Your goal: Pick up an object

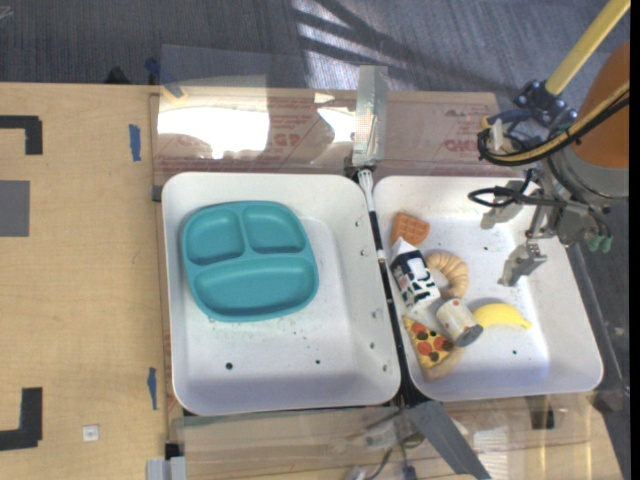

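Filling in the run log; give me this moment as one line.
gripper above right bin, holding nothing | banana just below it | teal tray in left bin

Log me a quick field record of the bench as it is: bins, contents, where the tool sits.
left bin: holds a teal divided plate, lying flat
right bin: holds the small items, grouped toward its left side
items: waffle piece, croissant, black-and-white can, pizza slice, small white cup, banana
tool: above the right bin's upper right part, over bare floor
tool to nearest item: banana lies just below it in the view, apart
held: nothing seen between its fingers
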`<state>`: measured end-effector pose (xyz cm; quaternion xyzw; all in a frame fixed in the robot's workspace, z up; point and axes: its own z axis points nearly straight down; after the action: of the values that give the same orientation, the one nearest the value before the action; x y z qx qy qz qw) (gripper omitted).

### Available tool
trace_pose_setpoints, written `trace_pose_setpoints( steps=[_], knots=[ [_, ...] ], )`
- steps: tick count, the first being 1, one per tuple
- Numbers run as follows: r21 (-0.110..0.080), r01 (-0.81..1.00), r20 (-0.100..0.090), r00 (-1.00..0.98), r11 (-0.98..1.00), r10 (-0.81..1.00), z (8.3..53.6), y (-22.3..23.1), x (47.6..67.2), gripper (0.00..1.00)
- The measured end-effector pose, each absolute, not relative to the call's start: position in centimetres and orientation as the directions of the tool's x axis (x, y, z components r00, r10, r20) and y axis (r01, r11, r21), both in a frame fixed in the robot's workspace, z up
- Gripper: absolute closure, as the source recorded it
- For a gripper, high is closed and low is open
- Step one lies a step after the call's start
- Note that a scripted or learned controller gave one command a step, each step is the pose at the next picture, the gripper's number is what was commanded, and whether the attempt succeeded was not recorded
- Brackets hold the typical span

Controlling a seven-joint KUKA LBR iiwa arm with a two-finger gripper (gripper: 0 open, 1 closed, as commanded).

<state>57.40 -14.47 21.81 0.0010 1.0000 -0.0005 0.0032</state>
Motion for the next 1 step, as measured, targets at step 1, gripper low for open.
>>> trace_pose_setpoints(
  steps=[1],
  knots=[
    [0.001,0.272,-0.012,-0.962,0.962,0.272,9.92,-11.94,61.02,0.00]
  ],
)
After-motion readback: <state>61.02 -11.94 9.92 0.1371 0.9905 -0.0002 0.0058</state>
